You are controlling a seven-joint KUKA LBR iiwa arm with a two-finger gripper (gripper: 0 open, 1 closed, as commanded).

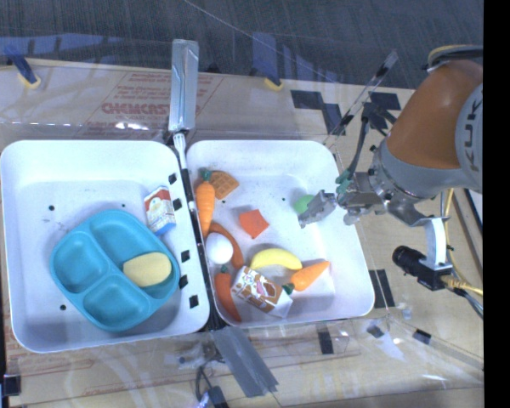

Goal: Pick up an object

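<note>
Two white bins sit side by side on the bench. At the right bin's (357,266) far edge hangs the gripper (316,210), close by a small green thing (303,202); how wide it stands I cannot tell. Nearby lies an orange block (254,223), likely light and stiff, best pinched across its flat sides.

Arm casing (469,138): white letters "KU" ran down the grey shell at 3 o'clock; any further letters were cut off.
Clear sheet (134,107): faint red print at 11 o'clock, behind the left bin, seemed to begin "CHEMCAST"; the smaller lines above it were too blurred to read.
Cartons (261,289): printing on both was too small to read.
</note>
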